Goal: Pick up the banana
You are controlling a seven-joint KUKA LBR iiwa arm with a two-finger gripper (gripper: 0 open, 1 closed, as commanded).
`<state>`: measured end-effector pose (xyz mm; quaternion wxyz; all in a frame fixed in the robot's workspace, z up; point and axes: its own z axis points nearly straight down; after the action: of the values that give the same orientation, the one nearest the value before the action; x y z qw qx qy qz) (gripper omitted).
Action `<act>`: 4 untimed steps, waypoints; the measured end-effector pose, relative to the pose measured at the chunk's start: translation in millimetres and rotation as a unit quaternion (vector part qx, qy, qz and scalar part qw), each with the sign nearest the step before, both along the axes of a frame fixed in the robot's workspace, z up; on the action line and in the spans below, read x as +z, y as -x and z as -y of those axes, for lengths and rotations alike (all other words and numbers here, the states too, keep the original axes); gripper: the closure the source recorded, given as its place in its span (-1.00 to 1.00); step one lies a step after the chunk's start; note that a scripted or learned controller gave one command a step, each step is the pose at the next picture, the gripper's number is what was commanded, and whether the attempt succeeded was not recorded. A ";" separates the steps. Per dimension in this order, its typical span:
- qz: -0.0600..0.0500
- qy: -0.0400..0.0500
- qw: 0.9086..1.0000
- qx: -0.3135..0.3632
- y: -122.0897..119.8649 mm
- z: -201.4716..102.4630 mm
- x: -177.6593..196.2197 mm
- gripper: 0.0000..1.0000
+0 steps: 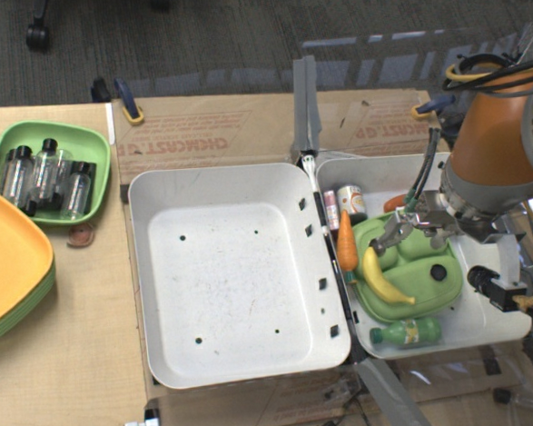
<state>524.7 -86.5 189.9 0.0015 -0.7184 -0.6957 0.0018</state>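
Bench with two white bins; right bin point(507, 327) loaded.
Banana point(381, 280) lies on green plate point(440, 291), beside carrot point(345, 244). Gripper point(404, 226) hovers just above the plate's upper edge, fingers spread, nothing between them.

Bench point(79, 394) bears 2 white bins point(230, 278), green tray point(50, 173).

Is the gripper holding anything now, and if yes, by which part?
Nothing is held. The gripper is above the green toy in the right bin, and the banana lies apart from its fingers, untouched.
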 end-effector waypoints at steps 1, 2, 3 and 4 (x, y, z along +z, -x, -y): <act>-0.001 0.000 1.000 -0.002 0.1 1.4 8.1 1.00; 0.000 0.001 0.996 -0.084 -57.8 -45.7 -0.3 1.00; 0.001 0.001 0.998 -0.069 -51.8 -8.0 56.2 1.00; 0.001 0.001 0.999 -0.040 -55.3 55.0 94.9 1.00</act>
<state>580.0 -141.6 284.9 -0.0001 -0.7455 -0.6665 0.0015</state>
